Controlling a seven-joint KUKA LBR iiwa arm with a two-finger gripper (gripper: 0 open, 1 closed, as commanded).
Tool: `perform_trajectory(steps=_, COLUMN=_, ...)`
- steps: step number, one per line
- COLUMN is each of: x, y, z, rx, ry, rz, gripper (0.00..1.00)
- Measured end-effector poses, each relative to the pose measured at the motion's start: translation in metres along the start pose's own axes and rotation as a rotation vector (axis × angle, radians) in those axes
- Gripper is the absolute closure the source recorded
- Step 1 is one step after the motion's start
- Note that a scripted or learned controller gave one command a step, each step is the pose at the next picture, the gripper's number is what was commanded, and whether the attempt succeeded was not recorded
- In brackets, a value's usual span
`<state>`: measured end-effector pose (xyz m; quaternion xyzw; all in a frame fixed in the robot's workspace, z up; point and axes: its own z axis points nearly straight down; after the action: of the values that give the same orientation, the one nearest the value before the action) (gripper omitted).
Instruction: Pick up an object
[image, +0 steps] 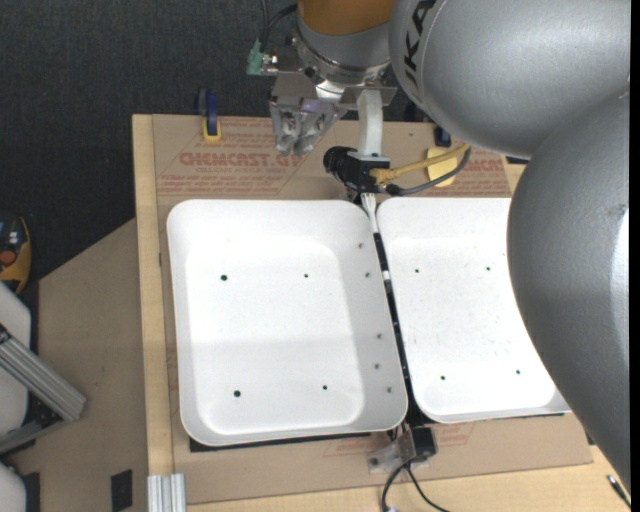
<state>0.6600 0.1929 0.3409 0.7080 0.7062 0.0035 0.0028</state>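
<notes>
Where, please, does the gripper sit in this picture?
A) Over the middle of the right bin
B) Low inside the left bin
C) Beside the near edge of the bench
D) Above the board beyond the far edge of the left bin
D: the gripper hangs over the brown board past the far rim of the left bin, not over the right bin.

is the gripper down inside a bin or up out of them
Out. The gripper hangs over the cardboard beyond the left bin's far rim.
</notes>
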Motion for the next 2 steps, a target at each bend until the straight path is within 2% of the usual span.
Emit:
perform_trajectory(steps=1, x=0.033, y=0.004, z=0.083, rx=0.019, ry=-0.003, rz=-0.005, gripper=1.0)
perform_trajectory(steps=2, x=0.024, y=0.007, z=0.022, rx=0.0, ry=0.001, rz=-0.003, gripper=1.0)
